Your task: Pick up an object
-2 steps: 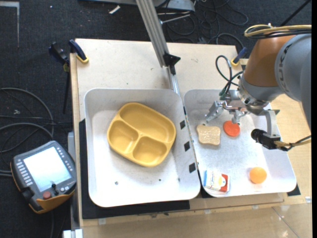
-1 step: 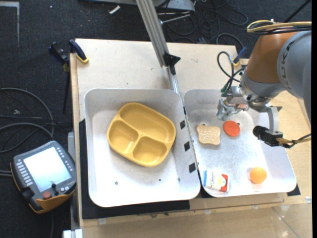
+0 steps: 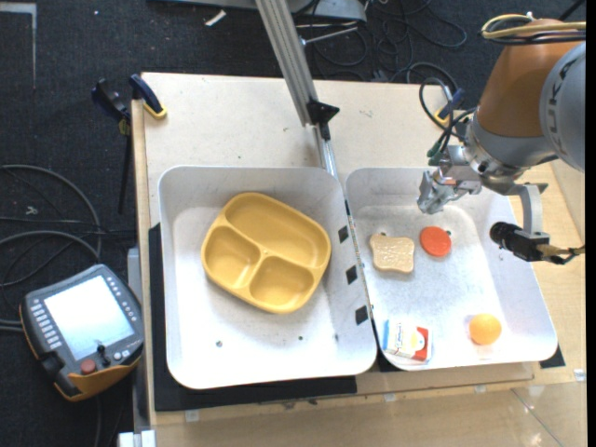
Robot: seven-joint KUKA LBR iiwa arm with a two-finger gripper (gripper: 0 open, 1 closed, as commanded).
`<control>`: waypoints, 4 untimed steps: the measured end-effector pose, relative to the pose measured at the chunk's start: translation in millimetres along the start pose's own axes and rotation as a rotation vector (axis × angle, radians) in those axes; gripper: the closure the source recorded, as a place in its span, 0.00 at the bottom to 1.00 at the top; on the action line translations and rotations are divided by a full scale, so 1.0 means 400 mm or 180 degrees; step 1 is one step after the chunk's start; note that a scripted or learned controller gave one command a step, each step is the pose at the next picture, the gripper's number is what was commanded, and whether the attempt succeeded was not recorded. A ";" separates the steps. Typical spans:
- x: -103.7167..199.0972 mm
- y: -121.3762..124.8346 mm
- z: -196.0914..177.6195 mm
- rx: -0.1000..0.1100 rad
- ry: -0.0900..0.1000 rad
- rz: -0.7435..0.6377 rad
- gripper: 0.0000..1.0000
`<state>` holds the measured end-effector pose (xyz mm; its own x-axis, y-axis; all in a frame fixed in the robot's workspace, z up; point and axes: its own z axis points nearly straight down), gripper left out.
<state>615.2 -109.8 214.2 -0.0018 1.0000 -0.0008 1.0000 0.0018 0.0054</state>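
Note:
My gripper (image 3: 433, 200) hangs over the back of the right bin (image 3: 466, 343), just above and slightly left of a red tomato-like piece (image 3: 435, 241). Nothing shows between its fingers. A slice of toast (image 3: 393, 253) lies left of the red piece. An orange ball (image 3: 484, 328) rests near the bin's front right corner. A small white carton with red and blue print (image 3: 407, 341) sits at the bin's front edge.
The left bin (image 3: 186, 343) holds a yellow divided plate (image 3: 266, 250). A slanted metal pole (image 3: 291, 49) rises behind the bins. A teach pendant (image 3: 84, 326) lies on the floor at the left.

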 end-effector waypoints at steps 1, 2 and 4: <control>0.003 0.007 -0.161 -0.0008 -0.0003 -0.0004 1.00; 0.004 0.008 -0.153 0.0011 -0.0001 -0.0002 1.00; 0.265 -0.057 -0.143 0.0025 0.0007 -0.0019 1.00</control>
<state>591.9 -3.9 271.2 -0.0077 1.0000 0.0016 1.0000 0.0077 -0.0025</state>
